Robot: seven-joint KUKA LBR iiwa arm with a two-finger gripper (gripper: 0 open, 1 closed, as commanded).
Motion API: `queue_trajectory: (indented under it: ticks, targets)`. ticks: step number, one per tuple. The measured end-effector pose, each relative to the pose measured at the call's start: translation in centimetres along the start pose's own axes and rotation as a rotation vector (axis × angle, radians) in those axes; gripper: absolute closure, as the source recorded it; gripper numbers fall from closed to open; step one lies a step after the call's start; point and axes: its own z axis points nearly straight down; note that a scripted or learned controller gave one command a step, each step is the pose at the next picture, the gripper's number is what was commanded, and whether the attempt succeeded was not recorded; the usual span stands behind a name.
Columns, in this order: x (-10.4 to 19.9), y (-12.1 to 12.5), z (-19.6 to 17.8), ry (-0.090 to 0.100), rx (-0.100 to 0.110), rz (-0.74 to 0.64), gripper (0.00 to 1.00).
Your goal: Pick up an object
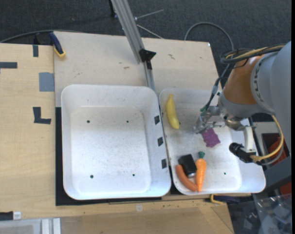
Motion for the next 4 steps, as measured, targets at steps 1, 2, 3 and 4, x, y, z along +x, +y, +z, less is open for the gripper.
queue_trajectory:
  ticks: [1, 2, 3, 4]
  targets:
    - [0.0, -0.2, -4.3, 0.002, 0.002, 0.001, 1.0]
    - [-0.9, -0.2, -9.0, 0.001, 0.0, 0.002, 1.0]
    - [-0.8, -0.2, -10.3, 0.003, 0.003, 0.001, 1.0]
    - [3.9, -0.5, -9.7, 0.003, 0.006, -0.003, 1.0]
